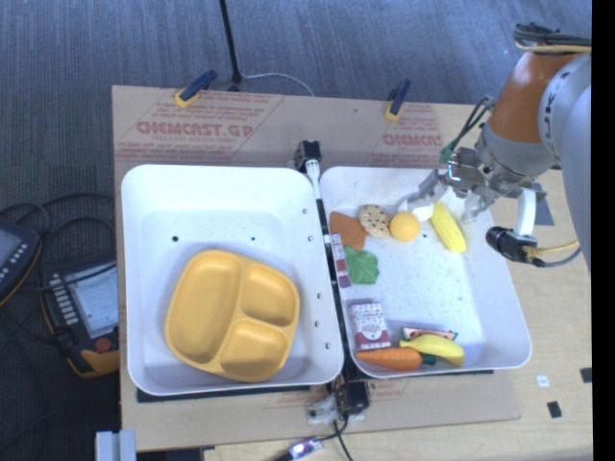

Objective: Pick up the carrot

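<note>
On my far left a shallow white plastic bin (154, 209) held a yellow plastic tray with three compartments (233, 312), lying flat toward the near side. Just beside it, across the black divider strip, stood the second shallow white bin (500, 301), and everything loose lay in that one. At its left wall I saw a flat orange-brown wedge (346, 229) touching a crumpled green leafy piece (362, 266) below it, with a round speckled cookie (375, 221) and a small yellow ball-shaped fruit (405, 227) just to their right. Nearer the front edge stood a small red and white carton (367, 326), and below it the orange carrot (389, 358) lay on its side against the front wall, touching a yellow banana (437, 348) on its right. A yellow corn cob (448, 227) lay tilted near the back right corner. My gripper (461, 188) hung over that back right corner, just above the corn cob and well apart from the carrot; I could not tell whether my fingers were apart or together, and nothing showed between them.
</note>
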`<act>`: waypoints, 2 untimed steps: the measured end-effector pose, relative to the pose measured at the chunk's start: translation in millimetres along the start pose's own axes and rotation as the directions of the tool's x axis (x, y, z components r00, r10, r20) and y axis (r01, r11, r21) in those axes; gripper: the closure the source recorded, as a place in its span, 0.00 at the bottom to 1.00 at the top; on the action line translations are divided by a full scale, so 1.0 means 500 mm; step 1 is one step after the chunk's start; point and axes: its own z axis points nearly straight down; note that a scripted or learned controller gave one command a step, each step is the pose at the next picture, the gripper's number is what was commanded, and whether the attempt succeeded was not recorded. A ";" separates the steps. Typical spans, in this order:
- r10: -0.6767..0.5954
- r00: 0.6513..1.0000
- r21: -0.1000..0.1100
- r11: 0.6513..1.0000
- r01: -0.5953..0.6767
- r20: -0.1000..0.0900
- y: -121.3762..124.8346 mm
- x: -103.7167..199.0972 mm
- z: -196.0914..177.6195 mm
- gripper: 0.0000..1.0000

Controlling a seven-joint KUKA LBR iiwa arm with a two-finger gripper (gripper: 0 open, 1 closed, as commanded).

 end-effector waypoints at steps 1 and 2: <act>0.059 0.998 0.003 0.998 -0.059 0.001 -0.088 0.022 0.005 0.00; 0.121 0.993 0.007 0.993 -0.121 -0.001 -0.084 0.127 0.139 0.00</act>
